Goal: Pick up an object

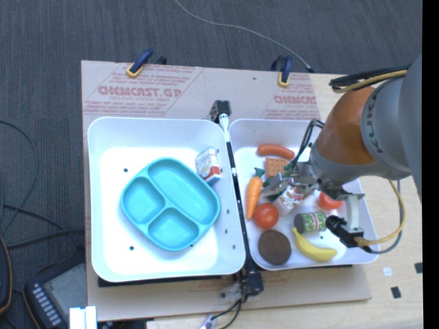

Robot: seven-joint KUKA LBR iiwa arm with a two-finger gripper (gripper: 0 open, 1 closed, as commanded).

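The arm's grey body and orange band (346, 132) cover the upper right part of the right bin (241, 184), so whatever lies beneath them is hidden. The pincer (288, 184) is down among the toy food near the bin's middle, over a small white packet (291, 199) with red print too small to read; whether it is clenched or released cannot be told.

Around it lie a sausage (276, 151), a waffle-like biscuit (274, 167), a carrot (253, 195), a tomato (266, 216), a brown round cookie (274, 247), a banana (314, 247) and a green-labelled can (311, 222) on its side, its label illegible. A red item (329, 200) is partly hidden by the arm.

In the left bin (96, 204) sit a blue divided plate (170, 203) and, at its upper right, a small carton (208, 164) with unreadable red and blue print.

The bench (103, 81) board reads "CHEMCAST.GP" in red, repeated upside down; the second copy on the right is cut off by the arm.
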